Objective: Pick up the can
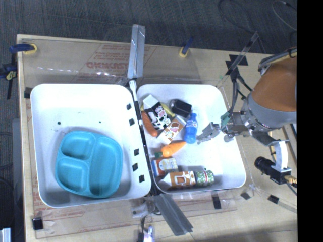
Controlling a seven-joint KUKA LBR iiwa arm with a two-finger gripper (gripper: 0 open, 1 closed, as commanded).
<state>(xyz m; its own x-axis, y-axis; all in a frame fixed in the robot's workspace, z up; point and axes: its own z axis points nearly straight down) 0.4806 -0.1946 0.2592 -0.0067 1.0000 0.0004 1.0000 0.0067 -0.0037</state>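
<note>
Two bins side by side on a bench (65,49): left bin (45,97), right bin (222,158), touching along a shared divider (137,135). In the left bin, a sectioned tray (91,163), toward the near side. In the right bin, a cluster along the left wall: a small carton (160,117) near the far end, a dark cylinder (180,106) just right of it, a bottle (190,128) nearer, a carrot (173,147) below the bottle. Along the near wall, a can (204,177) lying on its side, with a box (181,179) touching its left end. Gripper (208,133) over the right bin, just right of the bottle, arm (272,92) entering from the right.
</note>
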